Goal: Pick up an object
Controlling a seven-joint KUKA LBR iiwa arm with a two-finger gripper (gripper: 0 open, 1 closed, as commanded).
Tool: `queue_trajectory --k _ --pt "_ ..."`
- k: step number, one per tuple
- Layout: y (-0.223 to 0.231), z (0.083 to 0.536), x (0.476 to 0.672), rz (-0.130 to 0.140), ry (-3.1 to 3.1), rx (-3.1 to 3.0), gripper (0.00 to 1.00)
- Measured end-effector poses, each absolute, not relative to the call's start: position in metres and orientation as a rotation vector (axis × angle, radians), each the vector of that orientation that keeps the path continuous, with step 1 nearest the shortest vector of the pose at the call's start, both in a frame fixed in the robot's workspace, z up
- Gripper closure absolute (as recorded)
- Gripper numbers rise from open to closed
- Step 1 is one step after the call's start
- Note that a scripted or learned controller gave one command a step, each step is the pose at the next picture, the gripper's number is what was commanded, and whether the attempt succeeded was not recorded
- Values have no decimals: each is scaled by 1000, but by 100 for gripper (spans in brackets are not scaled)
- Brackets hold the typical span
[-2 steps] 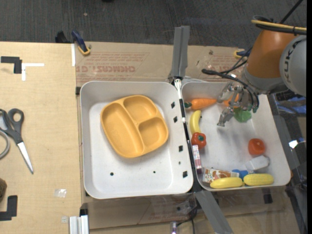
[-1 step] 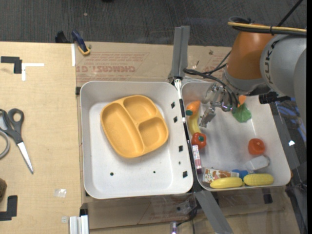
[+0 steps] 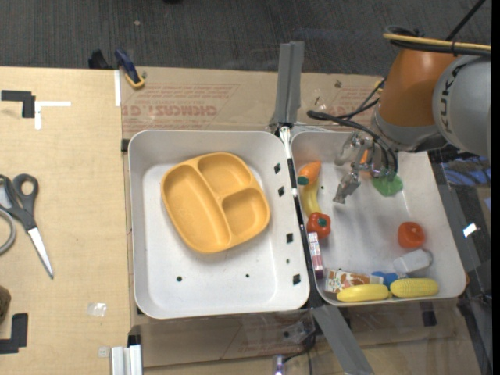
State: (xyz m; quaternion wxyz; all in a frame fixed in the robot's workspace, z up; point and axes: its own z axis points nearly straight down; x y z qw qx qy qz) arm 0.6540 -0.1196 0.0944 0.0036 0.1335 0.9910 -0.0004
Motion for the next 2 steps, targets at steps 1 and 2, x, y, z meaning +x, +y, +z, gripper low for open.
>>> queue_trajectory --k 1,2 --pt "-175 95 654 -2 3105 415 0" --pt "-175 107 656 -5 3098 412 100"
